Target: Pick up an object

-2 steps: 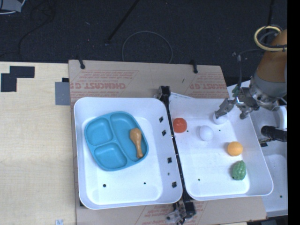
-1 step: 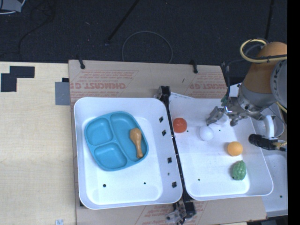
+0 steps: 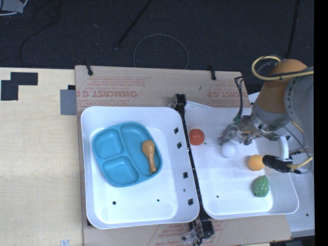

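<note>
Fixed above the bench (image 3: 41, 152), looking down at a slant. Set far enough back to take in both white bins whole: left bin (image 3: 130, 211) and right bin (image 3: 241, 206), side by side at the middle of the view, with the black divider (image 3: 188, 158) between them running nearly top to bottom. Above the bins, a strip of cardboard (image 3: 154, 86), then dark floor (image 3: 154, 24) across the top of the view. Right of the bins, the arm (image 3: 279, 94) entering from that edge. Single view, so no overlap with another.
</note>
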`<state>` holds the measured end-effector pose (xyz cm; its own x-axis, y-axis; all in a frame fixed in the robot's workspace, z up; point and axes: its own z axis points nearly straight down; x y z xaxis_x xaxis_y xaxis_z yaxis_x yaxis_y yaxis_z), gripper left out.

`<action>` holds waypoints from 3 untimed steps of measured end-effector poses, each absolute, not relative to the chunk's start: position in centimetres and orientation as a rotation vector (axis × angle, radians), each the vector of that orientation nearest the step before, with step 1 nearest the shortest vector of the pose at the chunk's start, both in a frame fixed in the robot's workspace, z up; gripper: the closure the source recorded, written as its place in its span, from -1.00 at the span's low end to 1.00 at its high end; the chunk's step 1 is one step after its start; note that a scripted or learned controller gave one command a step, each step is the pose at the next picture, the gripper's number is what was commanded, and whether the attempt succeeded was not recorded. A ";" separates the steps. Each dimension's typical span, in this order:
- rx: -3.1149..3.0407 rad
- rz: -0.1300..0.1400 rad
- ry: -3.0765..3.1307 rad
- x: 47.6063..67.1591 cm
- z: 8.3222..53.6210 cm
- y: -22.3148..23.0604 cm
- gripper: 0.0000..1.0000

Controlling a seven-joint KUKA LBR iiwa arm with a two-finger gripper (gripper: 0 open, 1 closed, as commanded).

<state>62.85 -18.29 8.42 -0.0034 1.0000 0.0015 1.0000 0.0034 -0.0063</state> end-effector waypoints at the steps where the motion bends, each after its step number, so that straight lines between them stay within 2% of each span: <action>1: -2.215 0.002 -2.224 63.0 9.8 -18.3 1.00; 3: -2.222 -0.003 -2.227 64.1 20.2 -19.2 1.00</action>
